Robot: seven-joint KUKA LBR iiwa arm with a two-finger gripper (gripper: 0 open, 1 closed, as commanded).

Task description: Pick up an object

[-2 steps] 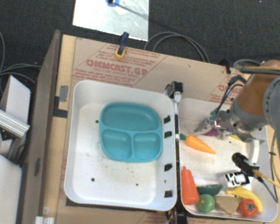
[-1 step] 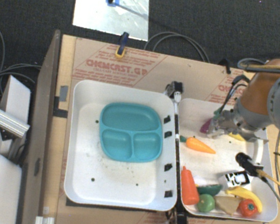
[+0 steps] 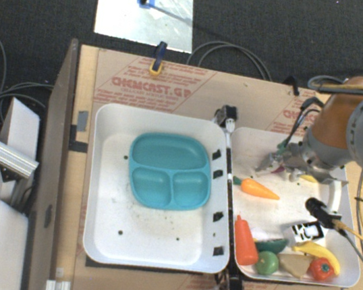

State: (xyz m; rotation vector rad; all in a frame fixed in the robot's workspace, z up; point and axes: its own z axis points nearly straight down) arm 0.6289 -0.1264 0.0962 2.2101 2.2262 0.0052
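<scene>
Red plastic tomato (image 3: 323, 268) lies nearest; gripper (image 3: 276, 161) hovers beyond the orange plastic carrot (image 3: 258, 189), finger state unclear — may close on nothing.

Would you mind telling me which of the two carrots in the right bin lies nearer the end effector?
The smaller carrot, lying alone mid-bin just below the end effector. The larger carrot sits farther off, by the green tomato at the bin's near edge.

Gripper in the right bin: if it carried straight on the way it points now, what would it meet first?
The gripper points down and left over the right bin. Most likely it meets bare bin floor, just above the loose carrot; depth is unclear, so it might brush that carrot.
</scene>
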